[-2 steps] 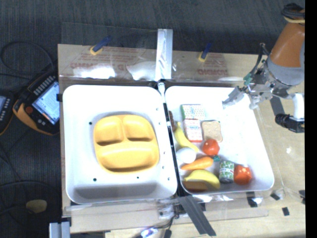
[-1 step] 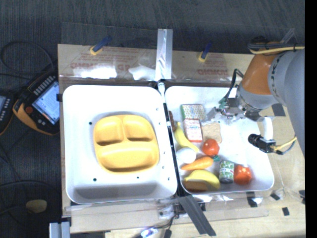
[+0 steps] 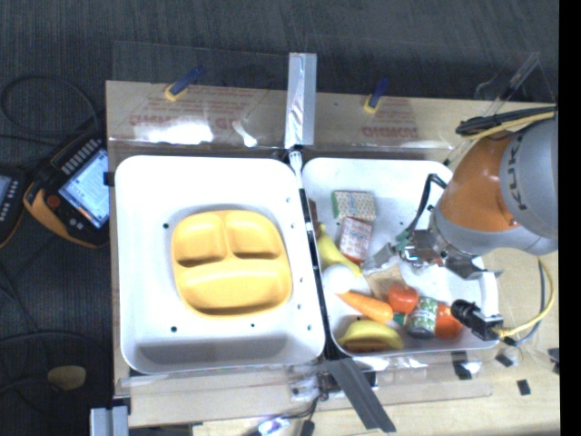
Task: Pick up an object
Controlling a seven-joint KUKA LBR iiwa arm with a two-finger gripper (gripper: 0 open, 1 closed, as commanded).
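Dark grey carpet is surrounding a wooden table (image 3: 436,121) that is carrying two shallow white bins side by side; the left bin (image 3: 145,243) is holding one yellow divided tray (image 3: 231,262), sitting near its middle with bare white floor showing on all sides, widest toward the left wall and the near edge; the right bin (image 3: 399,175) is holding the crowd, packed against the shared wall and the near rim: two small printed packets, one greenish (image 3: 353,204) and one reddish (image 3: 355,237), lying just beside each other; one banana (image 3: 329,251) leaning along the dividing wall; one white egg-like piece (image 3: 338,280); one carrot (image 3: 367,306); one yellow-green fruit (image 3: 370,336) at the near edge; one small can (image 3: 422,316) standing between two red-orange pieces (image 3: 402,297); the far right corner of that bin is lying open; the grey arm with its orange band (image 3: 481,198) is reaching in from the right; the end effector (image 3: 419,254) is hanging low over the right bin just above the red pieces and the can; whether its jaws are spread or pressed together I cannot tell; one handheld pendant (image 3: 77,193) is lying on the carpet to the left.
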